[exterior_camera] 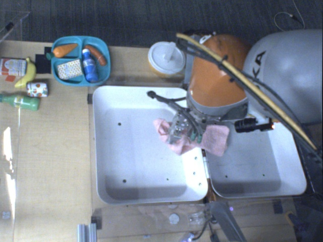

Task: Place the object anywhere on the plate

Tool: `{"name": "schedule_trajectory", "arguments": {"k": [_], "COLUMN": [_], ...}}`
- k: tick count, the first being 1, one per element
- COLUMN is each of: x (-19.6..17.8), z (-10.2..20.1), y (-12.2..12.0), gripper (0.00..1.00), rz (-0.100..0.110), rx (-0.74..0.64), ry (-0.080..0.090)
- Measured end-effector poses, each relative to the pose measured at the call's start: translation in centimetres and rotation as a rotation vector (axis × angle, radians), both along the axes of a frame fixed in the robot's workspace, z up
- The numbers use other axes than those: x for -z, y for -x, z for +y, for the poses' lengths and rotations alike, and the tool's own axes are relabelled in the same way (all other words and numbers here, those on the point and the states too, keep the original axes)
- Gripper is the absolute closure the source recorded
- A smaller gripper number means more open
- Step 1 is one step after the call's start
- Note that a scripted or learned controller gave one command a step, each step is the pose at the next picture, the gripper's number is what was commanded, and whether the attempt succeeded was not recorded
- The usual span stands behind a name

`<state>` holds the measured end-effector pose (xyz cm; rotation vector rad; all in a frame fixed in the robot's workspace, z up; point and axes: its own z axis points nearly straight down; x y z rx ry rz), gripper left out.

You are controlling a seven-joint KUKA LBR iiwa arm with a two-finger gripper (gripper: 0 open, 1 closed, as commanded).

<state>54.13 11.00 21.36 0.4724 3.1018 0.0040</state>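
A pink cloth lies bunched across the seam between the two white bins, partly in the left bin and partly in the right bin. My gripper points down right over the middle of the cloth, and pink folds stick out to its left, below it and to its right. The gripper's body hides where it meets the cloth. The blue divided plate stands off the bins at the back left of the bench and bears toy food: a carrot, a sausage, a blue bottle and a patterned piece.
A white lidded cup stands behind the left bin. A banana, a small can, a green bottle and a small carton lie at the far left. The orange-banded arm covers the right bin's back.
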Motion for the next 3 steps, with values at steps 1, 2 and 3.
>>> {"name": "schedule_trajectory", "arguments": {"k": [1,2,3], "x": [0.0,-0.9,-0.9], "z": [5.1,9.5,9.5], "y": [1.1,3.6,3.6], "gripper": [1.0,1.0,0.0], "rz": [-0.002,0.0,0.0], "rx": [-0.303,-0.306,-0.306], "ry": [0.0,0.0,0.0]}}
